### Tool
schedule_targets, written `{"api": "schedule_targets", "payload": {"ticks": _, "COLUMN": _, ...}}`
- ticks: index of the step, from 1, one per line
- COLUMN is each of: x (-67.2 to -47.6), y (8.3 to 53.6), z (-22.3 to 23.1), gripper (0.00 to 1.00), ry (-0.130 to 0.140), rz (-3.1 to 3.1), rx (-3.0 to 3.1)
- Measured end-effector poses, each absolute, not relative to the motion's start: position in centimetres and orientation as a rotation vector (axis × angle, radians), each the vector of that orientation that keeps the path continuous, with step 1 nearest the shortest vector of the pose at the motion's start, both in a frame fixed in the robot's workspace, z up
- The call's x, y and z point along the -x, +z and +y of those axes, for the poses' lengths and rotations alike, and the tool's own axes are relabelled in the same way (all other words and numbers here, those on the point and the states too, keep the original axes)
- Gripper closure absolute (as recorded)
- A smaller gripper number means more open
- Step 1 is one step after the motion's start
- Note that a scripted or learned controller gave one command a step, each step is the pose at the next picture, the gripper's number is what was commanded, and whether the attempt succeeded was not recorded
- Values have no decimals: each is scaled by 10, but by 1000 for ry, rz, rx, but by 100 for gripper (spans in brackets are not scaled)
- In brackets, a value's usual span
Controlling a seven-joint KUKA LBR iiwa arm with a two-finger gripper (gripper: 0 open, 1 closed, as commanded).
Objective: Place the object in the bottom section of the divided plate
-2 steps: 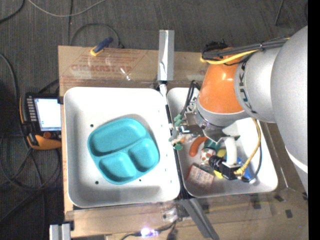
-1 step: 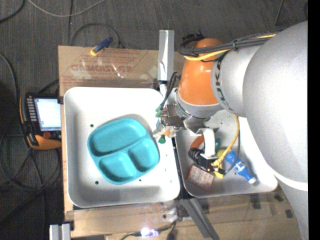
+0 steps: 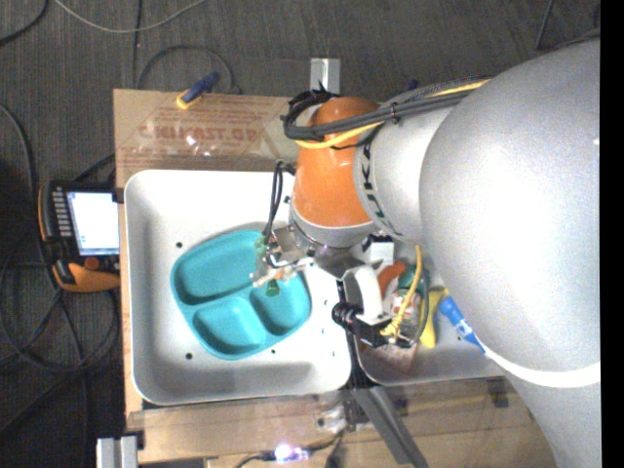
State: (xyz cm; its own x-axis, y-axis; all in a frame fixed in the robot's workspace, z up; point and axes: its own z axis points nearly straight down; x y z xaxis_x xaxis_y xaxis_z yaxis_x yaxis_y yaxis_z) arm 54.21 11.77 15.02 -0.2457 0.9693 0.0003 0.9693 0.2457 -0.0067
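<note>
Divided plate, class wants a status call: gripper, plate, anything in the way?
Gripper low over divided plate, right side; fingers unclear. Plate sits in left bin. Arm hides most of right bin.

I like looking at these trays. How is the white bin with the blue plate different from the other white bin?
The left bin shows nearly whole and holds a blue divided plate; the right bin is mostly covered by the arm. The left bin holds that single plate; the right bin holds several small colourful items. Both are shallow and white, side by side.

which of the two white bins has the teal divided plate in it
The left bin, the one farther from the arm's base. The teal divided plate lies in it, with the gripper above the plate's right side.
</note>
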Motion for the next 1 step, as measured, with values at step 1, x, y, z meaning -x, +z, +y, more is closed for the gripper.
{"api": "schedule_targets", "payload": {"ticks": 1, "x": -542, "y": 150, "z": 118, "gripper": 0, "ry": 6, "rz": -2476, "rx": 1926}}
